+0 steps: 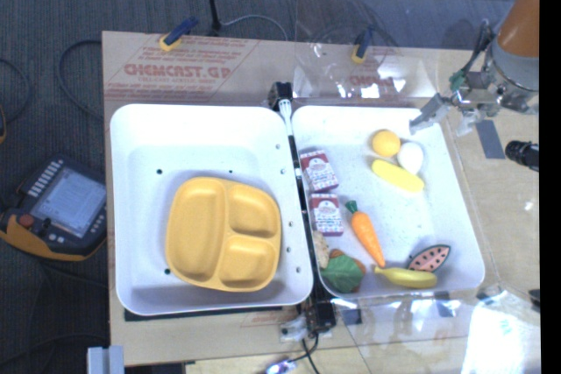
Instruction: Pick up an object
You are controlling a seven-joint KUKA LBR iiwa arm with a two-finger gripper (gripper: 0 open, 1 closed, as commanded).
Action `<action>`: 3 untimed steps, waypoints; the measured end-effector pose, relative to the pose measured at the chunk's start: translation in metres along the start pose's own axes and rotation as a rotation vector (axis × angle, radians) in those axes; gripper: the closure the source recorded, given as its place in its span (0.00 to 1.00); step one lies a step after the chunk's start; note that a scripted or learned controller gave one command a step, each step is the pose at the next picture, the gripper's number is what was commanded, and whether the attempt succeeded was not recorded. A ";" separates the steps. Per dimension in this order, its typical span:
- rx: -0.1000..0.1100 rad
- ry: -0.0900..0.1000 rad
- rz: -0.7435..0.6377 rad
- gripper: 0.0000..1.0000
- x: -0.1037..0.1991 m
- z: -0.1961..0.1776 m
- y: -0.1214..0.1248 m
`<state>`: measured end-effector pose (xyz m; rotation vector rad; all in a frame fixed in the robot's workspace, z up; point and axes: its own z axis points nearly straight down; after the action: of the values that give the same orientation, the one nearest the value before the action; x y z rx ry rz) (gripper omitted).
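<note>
Camera view, entries placed from the right bin [456,188], near to far. Near edge: banana [408,278], watermelon slice [429,257], green vegetable [344,271]. Middle: carrot [366,236]; two red-labelled packets [321,188], print unreadable. Far: lemon [385,142], egg [410,157]. Beyond the far right corner: end effector [469,105], grasp state cannot be told, nothing seen in it. Risk: crowded items, rounded ones likely to roll or slip. Surface [202,70] lettering partly reads "CHEMCAST".

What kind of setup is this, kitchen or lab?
Most likely a robotics lab test bench, not a kitchen. Two white bins sit on a clamped board; the right one holds toy food such as a carrot and a banana. A teach pendant lies on the carpet beside it.
</note>
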<state>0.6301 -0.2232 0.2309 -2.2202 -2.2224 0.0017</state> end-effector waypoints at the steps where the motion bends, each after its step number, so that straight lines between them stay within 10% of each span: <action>1: -0.002 -0.001 0.037 0.00 0.032 0.136 0.004; 2: 0.000 -0.002 0.036 1.00 0.032 0.127 0.004; 3: -0.019 -0.010 -0.076 1.00 0.054 0.140 -0.030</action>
<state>0.6000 -0.1694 0.0913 -2.1482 -2.3197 -0.0090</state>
